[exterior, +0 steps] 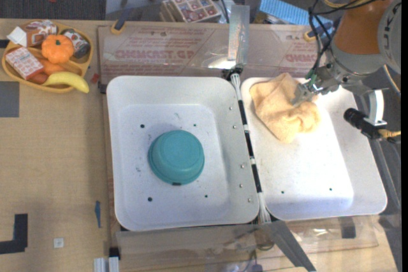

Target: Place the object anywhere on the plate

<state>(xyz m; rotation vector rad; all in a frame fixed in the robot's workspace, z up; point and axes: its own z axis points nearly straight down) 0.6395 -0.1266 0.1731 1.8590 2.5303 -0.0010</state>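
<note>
Cloth [284,113], unlabelled, under end effector [305,92]

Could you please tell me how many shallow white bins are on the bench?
2: the left bin holds a teal plate; the right bin holds a crumpled yellow cloth, with the gripper at it.

Two white bins [127,99], one teal plate [176,157], one yellow cloth [280,111], one banana [67,80], one small pumpkin [57,48].
</note>
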